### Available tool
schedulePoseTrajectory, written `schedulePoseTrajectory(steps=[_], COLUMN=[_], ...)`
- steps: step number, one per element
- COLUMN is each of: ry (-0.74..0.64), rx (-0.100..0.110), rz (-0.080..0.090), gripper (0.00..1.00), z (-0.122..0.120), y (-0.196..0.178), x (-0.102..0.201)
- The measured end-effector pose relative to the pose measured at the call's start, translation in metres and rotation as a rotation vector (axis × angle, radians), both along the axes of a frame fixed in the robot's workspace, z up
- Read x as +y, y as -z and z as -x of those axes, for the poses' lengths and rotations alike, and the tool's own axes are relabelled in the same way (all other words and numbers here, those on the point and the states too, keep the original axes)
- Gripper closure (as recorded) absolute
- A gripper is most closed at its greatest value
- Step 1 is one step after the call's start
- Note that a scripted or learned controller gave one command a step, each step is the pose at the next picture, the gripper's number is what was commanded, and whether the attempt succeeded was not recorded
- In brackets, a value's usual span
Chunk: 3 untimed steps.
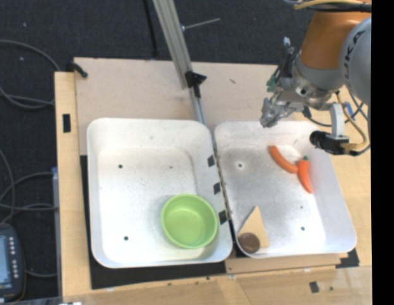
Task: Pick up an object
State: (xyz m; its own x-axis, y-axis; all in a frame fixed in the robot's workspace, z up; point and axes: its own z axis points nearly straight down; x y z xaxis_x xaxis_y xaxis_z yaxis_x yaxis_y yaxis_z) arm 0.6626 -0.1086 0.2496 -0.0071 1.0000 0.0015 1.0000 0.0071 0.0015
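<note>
My gripper (271, 115) hangs over the far edge of the right bin (324, 234), above and to the left of the orange pieces. Two orange carrot-like pieces lie in that bin: a curved one (283, 160) and a straighter one with a green tip (305, 175). A small white object (291, 152) sits just behind them. Near the bin's front left corner lie a tan wedge (255, 225) and a brown disc (249, 241). A green bowl (189, 220) stands upright in the left bin (121, 170), at its front right.
A slanted aluminium post (178, 43) rises behind the bins and meets the bench near their divide. Black clips (217, 186) sit along the seam between the bins. Cables and a black fitting (330, 142) hang from the wrist over the right bin's far right corner.
</note>
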Motion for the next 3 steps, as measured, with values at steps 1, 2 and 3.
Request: schedulePoseTrajectory(steps=[1,2,3], ry=[0.001,0.0,0.0], rx=[0.002,0.002,0.002], rz=[0.001,0.001,0.0], gripper=[1.0,1.0,1.0], z=[0.005,0.016,0.02], y=[0.011,0.019,0.026], x=[0.048,0.101,0.156])
